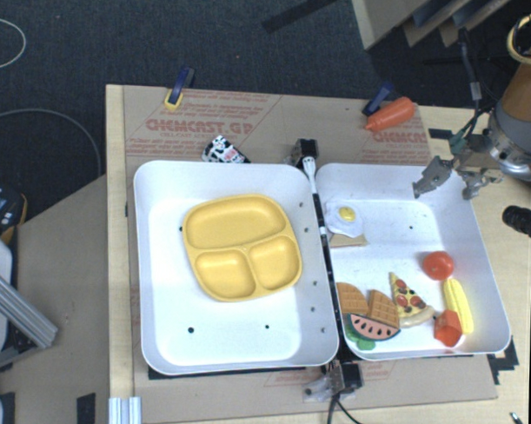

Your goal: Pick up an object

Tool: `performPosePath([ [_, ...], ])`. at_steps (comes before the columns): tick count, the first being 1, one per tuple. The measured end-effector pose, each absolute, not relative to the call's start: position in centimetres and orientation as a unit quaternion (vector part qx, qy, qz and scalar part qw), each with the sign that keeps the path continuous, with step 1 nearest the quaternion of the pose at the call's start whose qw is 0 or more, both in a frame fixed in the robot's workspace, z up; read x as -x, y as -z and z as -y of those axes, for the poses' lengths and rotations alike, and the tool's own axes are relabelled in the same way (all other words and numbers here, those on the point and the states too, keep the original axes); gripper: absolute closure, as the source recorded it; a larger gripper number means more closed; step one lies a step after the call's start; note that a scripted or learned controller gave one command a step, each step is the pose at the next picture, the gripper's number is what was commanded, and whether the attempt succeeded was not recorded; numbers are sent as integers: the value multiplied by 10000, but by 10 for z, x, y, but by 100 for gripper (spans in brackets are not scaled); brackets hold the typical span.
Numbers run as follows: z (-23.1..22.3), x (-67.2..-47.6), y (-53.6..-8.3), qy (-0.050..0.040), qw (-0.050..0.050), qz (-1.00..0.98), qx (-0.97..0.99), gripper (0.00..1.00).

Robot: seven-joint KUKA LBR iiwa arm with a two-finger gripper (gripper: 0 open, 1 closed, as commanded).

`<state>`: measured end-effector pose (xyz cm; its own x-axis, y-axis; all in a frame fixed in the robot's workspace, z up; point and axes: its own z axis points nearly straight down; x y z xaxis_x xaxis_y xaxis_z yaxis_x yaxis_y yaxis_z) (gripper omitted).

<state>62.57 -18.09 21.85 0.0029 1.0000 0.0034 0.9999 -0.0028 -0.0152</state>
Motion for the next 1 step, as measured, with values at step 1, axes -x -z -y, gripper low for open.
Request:
performPosePath([
  [1, 181, -629, -227, -1, 3, 7071, 7071, 0],
])
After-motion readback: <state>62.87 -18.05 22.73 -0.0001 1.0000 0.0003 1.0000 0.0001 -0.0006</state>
